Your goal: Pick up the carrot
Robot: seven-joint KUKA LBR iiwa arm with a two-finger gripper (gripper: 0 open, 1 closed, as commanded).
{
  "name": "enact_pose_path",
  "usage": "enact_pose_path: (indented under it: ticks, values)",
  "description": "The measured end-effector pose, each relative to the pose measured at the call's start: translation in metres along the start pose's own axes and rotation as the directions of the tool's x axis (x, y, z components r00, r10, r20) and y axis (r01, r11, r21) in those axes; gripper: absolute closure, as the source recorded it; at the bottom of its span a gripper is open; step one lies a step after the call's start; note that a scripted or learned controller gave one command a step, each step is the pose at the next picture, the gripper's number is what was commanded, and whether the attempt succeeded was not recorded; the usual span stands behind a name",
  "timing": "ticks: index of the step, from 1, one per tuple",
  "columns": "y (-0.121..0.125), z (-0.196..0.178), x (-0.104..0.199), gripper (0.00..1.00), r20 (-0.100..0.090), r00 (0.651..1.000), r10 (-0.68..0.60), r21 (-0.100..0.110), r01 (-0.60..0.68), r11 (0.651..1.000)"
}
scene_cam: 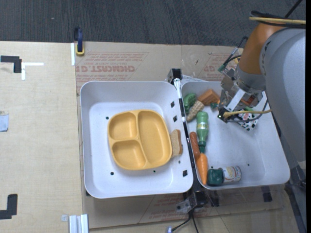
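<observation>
A green bottle (201, 127) lies lengthwise near the left wall of the right-hand bin (262, 169), and the rest is placed from it. The carrot (201, 165) lies just past the bottle's near end, towards the front of the view, in line with the bottle and close along the same wall. It is bare, with nothing on top of it. A reddish sausage (194, 142) lies against the bottle's left side, and its near end reaches the top of the carrot. Beyond the carrot from the bottle, at the bin's front edge, a jar with a green lid (224, 174) lies on its side. At the bottle's far end sits a corn cob (195, 110), tilted, with a green vegetable (189, 101) just behind it and an orange-brown food piece (209, 97) to the right of that. The gripper (232, 103) hangs to the right of the bottle's far end, over the back part of the bin and well apart from the carrot. Whether it is open or closed cannot be told, and nothing can be seen held in it. A small black-and-white toy (248, 122) lies just right of the gripper. Left of the bottle, across the bin walls, the second bin (97, 174) holds a yellow divided plate (140, 140) with a slice of bread (176, 142) on the plate's bottle-side edge. Both bins rest on the bench (39, 144).
</observation>
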State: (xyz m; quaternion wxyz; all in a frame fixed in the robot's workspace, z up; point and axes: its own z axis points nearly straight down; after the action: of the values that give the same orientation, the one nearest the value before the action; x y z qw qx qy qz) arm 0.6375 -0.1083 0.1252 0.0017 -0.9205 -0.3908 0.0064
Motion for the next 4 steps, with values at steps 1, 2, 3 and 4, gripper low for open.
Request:
enact_pose_path:
  ticks: [1,2,3,4]
  values:
    - [0.000,0.000,0.000,0.00,0.000,1.000,-0.001,0.000,0.001,1.000]
    - [0.034,0.033,-0.024,0.00,-0.011,0.977,0.213,0.003,-0.213,0.977]
    - [-0.004,-0.140,-0.004,0.00,-0.009,0.995,0.102,-0.007,-0.102,0.995]
    - [0.049,-0.087,-0.035,0.00,-0.006,0.994,0.109,-0.004,-0.109,0.994]
